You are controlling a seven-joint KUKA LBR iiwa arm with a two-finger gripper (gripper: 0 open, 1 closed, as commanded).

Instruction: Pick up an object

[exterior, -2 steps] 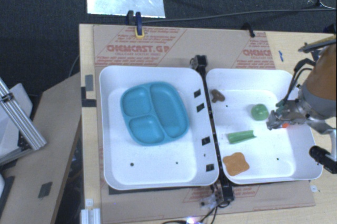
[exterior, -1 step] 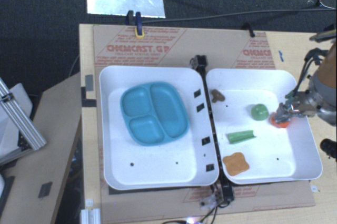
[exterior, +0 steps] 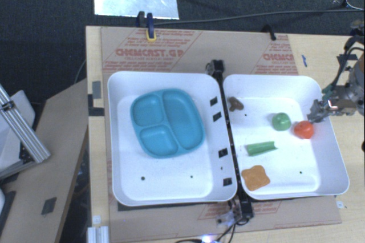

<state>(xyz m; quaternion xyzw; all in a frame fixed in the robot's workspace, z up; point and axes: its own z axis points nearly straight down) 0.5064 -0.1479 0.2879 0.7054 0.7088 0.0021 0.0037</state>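
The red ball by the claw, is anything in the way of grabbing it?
Nothing visible blocks it. The claw sits just right of the red ball at the right bin's edge. The green ball lies on the ball's far side, to the left.

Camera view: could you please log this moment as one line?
hand at right bin's right rim | beside red item | nothing visibly held | blue tray in left bin

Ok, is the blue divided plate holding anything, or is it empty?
Empty. The blue divided plate in the left bin shows three bare compartments; the food items lie in the right bin.
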